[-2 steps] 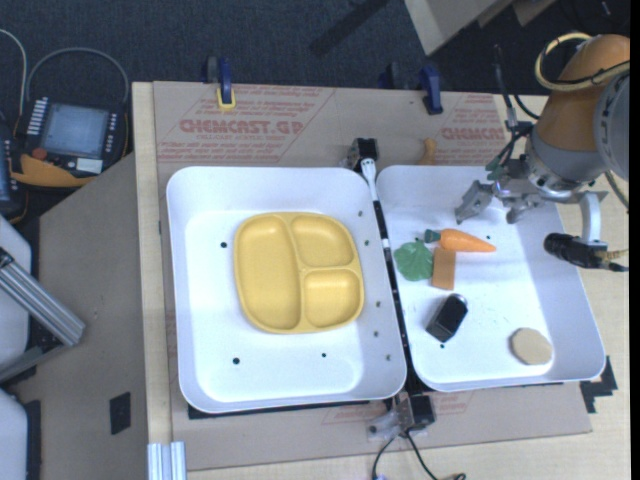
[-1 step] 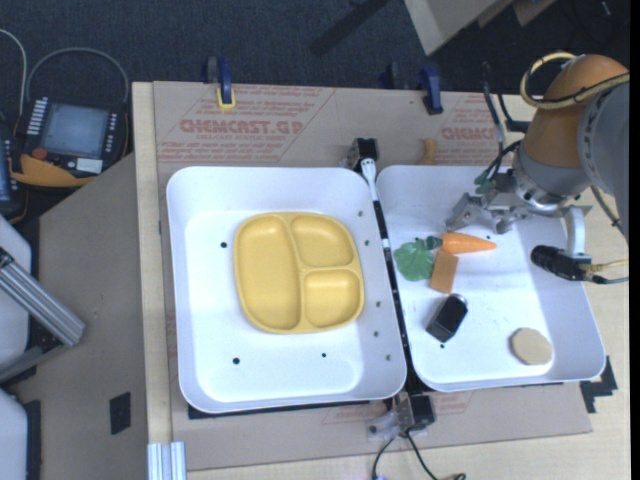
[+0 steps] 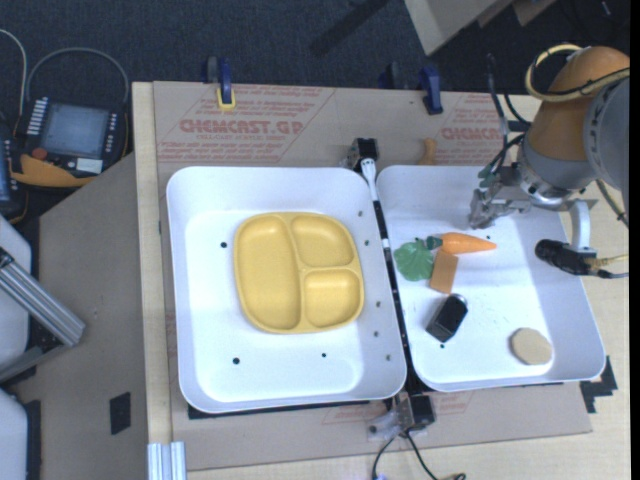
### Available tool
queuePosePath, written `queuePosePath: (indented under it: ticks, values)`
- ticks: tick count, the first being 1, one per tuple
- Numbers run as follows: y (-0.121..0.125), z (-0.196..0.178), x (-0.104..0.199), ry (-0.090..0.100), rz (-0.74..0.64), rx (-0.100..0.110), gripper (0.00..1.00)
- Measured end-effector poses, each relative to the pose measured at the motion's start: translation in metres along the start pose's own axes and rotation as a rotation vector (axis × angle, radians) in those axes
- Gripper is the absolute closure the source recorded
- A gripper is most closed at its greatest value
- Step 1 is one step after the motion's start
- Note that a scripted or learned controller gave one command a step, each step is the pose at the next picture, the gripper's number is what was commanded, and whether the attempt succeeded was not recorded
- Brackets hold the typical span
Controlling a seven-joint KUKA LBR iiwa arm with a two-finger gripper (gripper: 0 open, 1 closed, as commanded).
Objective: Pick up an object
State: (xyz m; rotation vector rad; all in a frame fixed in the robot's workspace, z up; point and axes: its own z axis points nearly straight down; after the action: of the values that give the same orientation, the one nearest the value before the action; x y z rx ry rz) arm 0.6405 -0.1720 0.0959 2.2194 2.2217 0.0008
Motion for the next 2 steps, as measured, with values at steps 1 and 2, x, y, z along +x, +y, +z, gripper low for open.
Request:
queuePosePath:
  ticks: [1, 2]
  values:
    - [0.002, -0.050, 0.010, -0.002, -0.001, -0.005, 1.00]
    - [0.008, -0.096, 0.005, -0.002, 0.000, -0.006, 1.00]
